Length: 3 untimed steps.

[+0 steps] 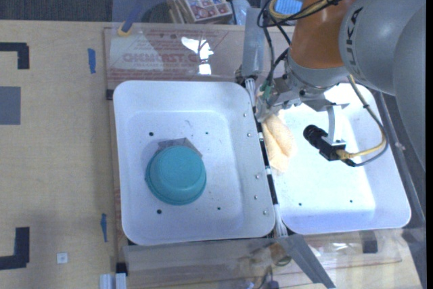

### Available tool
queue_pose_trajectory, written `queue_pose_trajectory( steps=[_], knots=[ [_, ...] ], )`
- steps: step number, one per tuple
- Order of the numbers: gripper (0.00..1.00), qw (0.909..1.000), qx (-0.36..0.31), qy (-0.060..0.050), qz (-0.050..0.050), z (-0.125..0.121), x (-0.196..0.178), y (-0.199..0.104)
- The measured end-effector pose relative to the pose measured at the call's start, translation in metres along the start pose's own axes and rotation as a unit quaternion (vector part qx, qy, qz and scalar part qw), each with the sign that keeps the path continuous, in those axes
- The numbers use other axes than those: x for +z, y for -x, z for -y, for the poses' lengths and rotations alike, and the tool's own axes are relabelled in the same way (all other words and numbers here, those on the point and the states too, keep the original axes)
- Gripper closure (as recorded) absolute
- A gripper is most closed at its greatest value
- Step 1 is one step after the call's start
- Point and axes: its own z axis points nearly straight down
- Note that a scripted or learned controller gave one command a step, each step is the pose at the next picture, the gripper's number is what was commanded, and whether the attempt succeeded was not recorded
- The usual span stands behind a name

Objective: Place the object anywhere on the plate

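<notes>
Grey arm with orange wrist band reaches in over the right shallow white bin (352, 206). Claw (272, 105) sits at that bin's left wall, directly above a pale yellow, elongated soft object (279, 139); cannot tell its opening or whether it grips. Teal round plate (176, 174) rests in left white bin (135, 112), well apart; transfer judged pending.

We see a smooth grey arm (396, 24) with dark lettering on its casing and a rounded orange band (325, 20) above the end effector (274, 97). Black and yellow cables (369, 145) loop beside it.
</notes>
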Motion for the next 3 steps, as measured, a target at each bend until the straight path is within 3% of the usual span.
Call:
queue_pose_trajectory(
  steps=[1,2,3],
  knots=[
    [1.00,0.9973,-0.074,-0.002,-0.001,0.062,-0.023,-0.060],
    [1.00,0.9965,-0.083,-0.002,-0.001,0.073,-0.017,-0.132],
    [0.00,0.9966,-0.083,-0.002,-0.001,0.073,-0.017,-0.131]
  ],
)
